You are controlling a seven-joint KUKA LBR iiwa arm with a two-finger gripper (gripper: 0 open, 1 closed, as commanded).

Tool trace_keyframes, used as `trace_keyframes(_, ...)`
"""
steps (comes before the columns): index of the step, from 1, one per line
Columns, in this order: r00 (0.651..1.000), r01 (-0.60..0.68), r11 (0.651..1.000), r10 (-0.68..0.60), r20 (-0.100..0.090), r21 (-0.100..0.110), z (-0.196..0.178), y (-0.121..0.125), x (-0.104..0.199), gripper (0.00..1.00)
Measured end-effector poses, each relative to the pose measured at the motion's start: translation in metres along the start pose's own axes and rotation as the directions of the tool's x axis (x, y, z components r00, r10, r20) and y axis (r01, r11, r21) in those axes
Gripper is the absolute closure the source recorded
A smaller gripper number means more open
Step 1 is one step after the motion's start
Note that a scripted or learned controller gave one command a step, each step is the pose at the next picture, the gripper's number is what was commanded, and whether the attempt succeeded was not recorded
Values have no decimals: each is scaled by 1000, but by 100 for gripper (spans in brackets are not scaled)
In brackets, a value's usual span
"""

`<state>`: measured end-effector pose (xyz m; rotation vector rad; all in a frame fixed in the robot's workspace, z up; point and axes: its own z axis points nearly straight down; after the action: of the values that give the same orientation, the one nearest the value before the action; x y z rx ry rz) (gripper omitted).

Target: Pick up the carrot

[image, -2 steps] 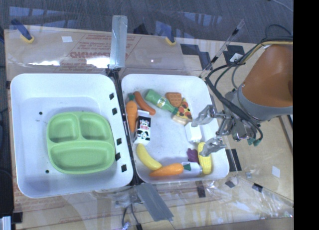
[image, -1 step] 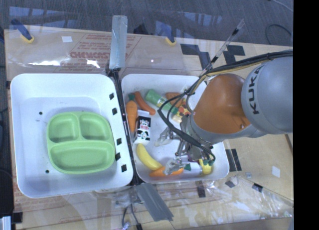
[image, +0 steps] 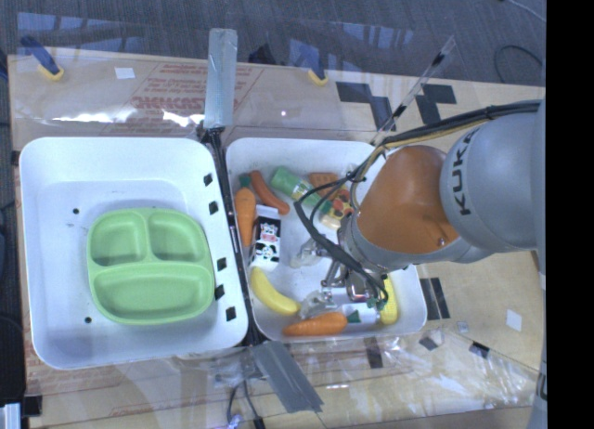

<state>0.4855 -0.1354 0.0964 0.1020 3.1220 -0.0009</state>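
Two carrots lie in the right bin (image: 413, 299). One carrot (image: 244, 217) lies along the bin's left wall, pointing toward the back. The other carrot (image: 316, 326) lies flat against the front wall. My gripper (image: 327, 294) hangs low over the front part of this bin, just behind and above the front carrot, with nothing visibly held. The orange band and grey wrist of the arm (image: 408, 204) cover the bin's right half and hide what lies under them.
Also in the right bin are a banana (image: 272, 292), a small milk carton (image: 267, 240), a green bottle (image: 289, 181), an orange item (image: 324, 179) at the back and a yellow piece (image: 389, 305). The left bin (image: 46, 176) holds a green divided plate (image: 148, 265).
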Motion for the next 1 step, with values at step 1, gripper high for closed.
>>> trace_keyframes(1, 1000, 8, 1000, -8, -3, 1, -10, 1, 0, 100)
